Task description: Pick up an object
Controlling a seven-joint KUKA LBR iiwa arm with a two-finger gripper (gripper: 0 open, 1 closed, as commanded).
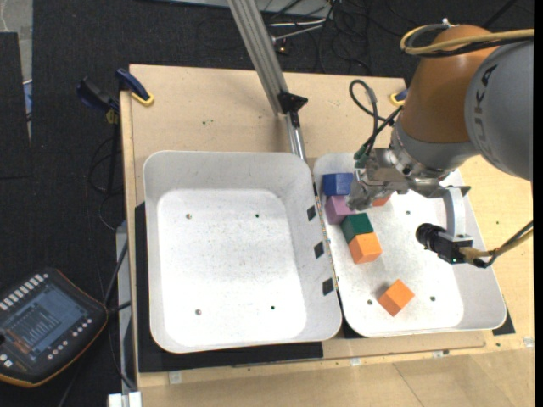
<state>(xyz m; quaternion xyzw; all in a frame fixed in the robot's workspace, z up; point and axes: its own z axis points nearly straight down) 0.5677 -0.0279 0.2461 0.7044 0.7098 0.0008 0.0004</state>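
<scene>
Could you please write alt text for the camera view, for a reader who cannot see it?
A grey robot arm with an orange band reaches from the right and lowers its gripper over small blocks in the right shallow white bin: a blue block, a purple block, a green block and two orange blocks. The left shallow white bin sits alongside.

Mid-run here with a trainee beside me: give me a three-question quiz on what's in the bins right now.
1. True or false: the left bin holds the blocks.
2. How many orange blocks lie in the right bin?
3. Which block sits nearest the gripper: A) purple block B) lone orange block C) neither, both equally near?

Key: 1 false. 2 two: one beside the green block, one lone. 3 A.
</scene>
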